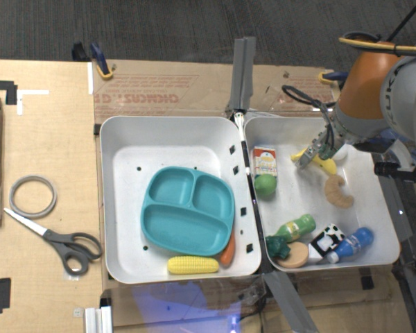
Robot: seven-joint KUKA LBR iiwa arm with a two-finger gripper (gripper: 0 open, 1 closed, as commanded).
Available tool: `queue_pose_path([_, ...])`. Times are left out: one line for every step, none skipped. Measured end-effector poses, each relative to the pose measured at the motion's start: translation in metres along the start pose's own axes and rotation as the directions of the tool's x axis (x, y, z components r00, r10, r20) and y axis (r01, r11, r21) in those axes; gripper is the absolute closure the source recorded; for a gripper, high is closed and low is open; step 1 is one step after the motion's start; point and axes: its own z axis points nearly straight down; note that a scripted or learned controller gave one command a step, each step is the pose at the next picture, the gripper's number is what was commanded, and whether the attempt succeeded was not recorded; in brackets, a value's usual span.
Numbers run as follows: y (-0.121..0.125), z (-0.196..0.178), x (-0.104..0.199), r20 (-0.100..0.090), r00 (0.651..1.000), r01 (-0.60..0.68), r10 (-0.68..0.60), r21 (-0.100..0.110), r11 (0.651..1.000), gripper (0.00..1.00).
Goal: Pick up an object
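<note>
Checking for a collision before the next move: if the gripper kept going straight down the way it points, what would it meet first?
Most likely the yellow toy right under the gripper, then the right bin's floor. Depth is unclear from above.

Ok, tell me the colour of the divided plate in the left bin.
Teal, a blue-green; the plate shows clearly in the camera view.

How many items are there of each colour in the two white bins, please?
Teal: 1, the divided plate
Yellow: 2, the corn cob and the yellow piece near the gripper
Orange: 1, the carrot
Green: 2, the green ball and the green bottle
Blue: 1, the blue bottle
Tan: 2, the bread piece and the round disc
Total: 9
</note>
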Motion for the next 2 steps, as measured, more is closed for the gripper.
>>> queue_pose_path([0.063,-0.1,0.057,0.0,0.998,0.067,-0.067,-0.001,0.998,1.0])
queue_pose_path([0.059,-0.1,0.208,-0.003,0.964,0.265,-0.265,0.001,0.964,1.0])
